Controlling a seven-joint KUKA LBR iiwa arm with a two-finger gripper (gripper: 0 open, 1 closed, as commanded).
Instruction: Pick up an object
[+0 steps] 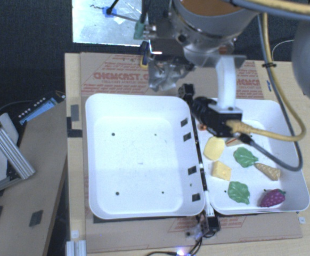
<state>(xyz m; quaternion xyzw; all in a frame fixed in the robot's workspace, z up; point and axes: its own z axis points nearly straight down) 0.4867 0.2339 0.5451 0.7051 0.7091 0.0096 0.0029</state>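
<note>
Handling: a move over the right bin (296,183) and a straight descent on one separate piece is being advised, clear of the leaf (245,157).
Claw (163,78): being held at upper centre, beyond the bins; opening cannot be told (blurred).
Cheese (214,148): lying in the right bin, lower right of the claw, well apart.

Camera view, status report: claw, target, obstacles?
Claw above far rim of left bin. Purple grapes, green leaf in right bin, apart from claw. Nothing atop them.
</note>
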